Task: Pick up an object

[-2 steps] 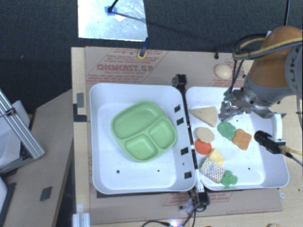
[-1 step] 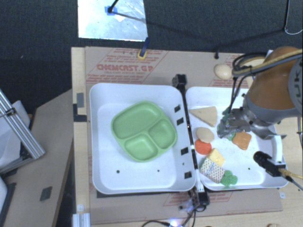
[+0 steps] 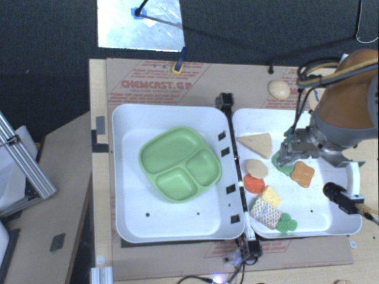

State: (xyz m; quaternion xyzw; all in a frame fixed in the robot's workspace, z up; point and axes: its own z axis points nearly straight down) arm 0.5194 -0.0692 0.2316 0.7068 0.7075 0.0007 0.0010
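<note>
Small flat green toy piece (image 3: 285, 169) in right white bin (image 3: 314, 223), mostly hidden under gripper (image 3: 286, 157), beside orange waffle-textured toy block (image 3: 302, 174). Beige wedge (image 3: 256, 143), tan oval (image 3: 257, 168), red round piece (image 3: 253, 184) nearby. Gripper low over green piece; opening cannot be told.

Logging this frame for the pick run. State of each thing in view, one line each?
hand: low in the right bin, over a green item; fingers' state unclear
green item: partly hidden under the hand
orange piece: flat, beside the hand
tan wedge: flat in the right bin
green tray: upright in the left bin
egg-shaped item: on the cardboard behind the bins
</note>
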